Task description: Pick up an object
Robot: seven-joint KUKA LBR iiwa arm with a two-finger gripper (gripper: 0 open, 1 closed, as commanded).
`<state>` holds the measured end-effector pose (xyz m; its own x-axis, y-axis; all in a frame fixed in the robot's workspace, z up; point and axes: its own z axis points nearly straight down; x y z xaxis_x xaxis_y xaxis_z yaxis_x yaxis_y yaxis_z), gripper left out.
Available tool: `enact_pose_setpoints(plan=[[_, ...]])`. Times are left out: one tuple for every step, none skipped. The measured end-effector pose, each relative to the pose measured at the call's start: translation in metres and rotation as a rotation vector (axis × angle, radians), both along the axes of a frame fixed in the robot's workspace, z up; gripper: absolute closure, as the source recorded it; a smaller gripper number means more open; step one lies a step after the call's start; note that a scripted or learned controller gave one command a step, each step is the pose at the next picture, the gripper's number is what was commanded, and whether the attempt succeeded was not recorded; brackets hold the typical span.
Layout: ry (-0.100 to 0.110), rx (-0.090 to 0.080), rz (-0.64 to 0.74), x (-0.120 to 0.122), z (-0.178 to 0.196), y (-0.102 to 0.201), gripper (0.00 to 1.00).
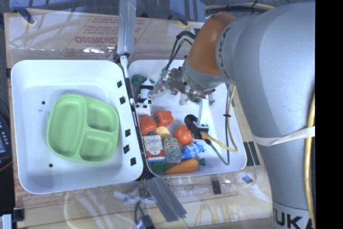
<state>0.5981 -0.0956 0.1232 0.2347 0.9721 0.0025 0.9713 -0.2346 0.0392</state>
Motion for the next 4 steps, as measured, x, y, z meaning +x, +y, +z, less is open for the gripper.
enact_pose_setpoints(plan=[[0.041, 0.006, 0.053, 0.016, -0.007, -0.026, 0.00], [0.040, 0.005, 0.163, 0.020, 0.070, 0.077, 0.00], [0.043, 0.004, 0.183, -0.039, 0.068, 0.037, 0.00], [0.044, 0.004, 0.178, -0.086, 0.067, -0.022, 0.00]])
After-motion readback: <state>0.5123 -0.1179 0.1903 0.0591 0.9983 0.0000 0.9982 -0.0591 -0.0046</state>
